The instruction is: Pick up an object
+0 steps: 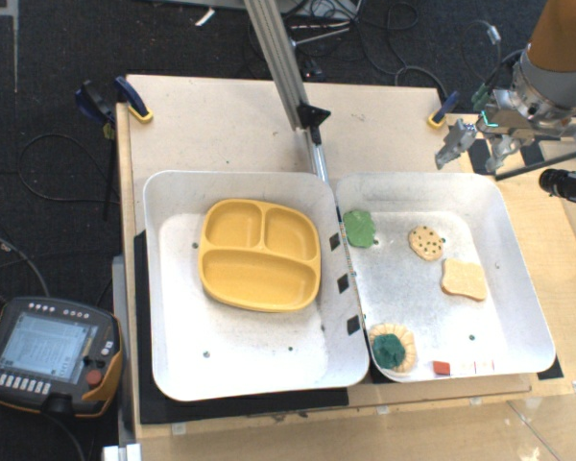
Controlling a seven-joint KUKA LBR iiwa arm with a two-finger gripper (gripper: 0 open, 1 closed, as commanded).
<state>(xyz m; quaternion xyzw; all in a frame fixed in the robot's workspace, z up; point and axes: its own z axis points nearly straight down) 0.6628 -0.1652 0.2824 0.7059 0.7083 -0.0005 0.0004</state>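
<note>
one yellow tray (260, 255) – four small food pieces (464, 279) in right bin (518, 257); gripper (468, 142) state unclear.

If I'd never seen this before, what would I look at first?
Probably the big yellow plate with three sections, sitting in the left bin. Next, the little toy foods scattered in the right bin: a green piece, a spotted cookie, a slice of toast and a green-topped one at the front edge. The gripper hangs above the bench behind the right bin.
</note>
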